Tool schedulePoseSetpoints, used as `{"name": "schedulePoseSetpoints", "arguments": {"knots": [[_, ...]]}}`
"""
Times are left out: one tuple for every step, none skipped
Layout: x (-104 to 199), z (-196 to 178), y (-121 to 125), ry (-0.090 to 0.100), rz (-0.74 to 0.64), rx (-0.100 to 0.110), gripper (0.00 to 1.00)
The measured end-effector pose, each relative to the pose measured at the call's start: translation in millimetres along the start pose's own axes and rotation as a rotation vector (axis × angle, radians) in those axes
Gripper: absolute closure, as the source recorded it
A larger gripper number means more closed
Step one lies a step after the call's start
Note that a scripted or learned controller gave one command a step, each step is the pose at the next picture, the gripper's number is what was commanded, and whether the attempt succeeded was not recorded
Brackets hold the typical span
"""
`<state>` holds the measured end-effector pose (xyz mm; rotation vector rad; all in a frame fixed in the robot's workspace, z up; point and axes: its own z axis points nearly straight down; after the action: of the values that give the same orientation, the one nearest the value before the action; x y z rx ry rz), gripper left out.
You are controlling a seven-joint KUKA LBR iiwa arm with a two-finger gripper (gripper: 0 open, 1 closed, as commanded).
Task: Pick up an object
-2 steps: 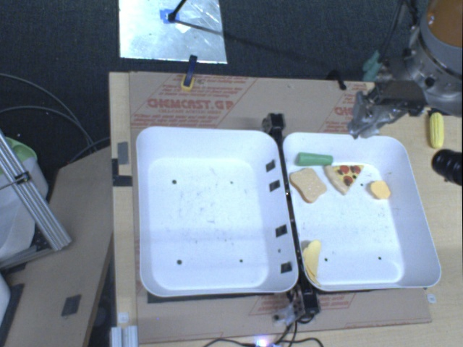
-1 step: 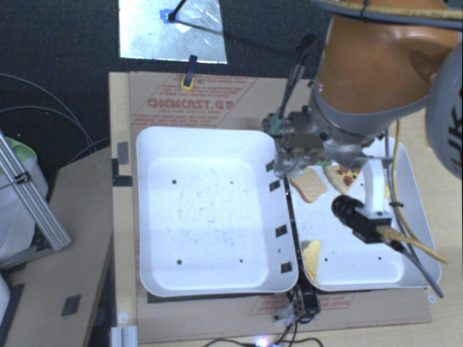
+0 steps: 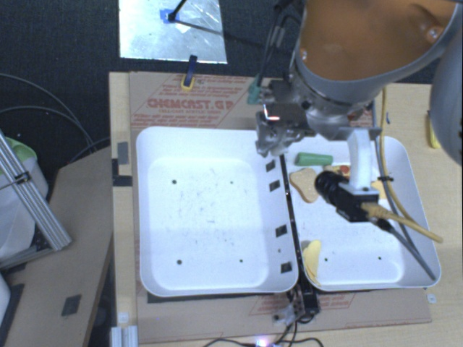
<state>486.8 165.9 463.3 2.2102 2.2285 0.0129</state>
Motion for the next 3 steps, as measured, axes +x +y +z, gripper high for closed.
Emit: {"name": "schedulePoseSetpoints", "arguments": {"knots": [[51,-11,95,-0.001,0.001,-0.001,1.00],[68,130,61,-0.008,0.002,0.022,1.00],[68,111,64,-0.001,0.001,0.006,1.00]]}}
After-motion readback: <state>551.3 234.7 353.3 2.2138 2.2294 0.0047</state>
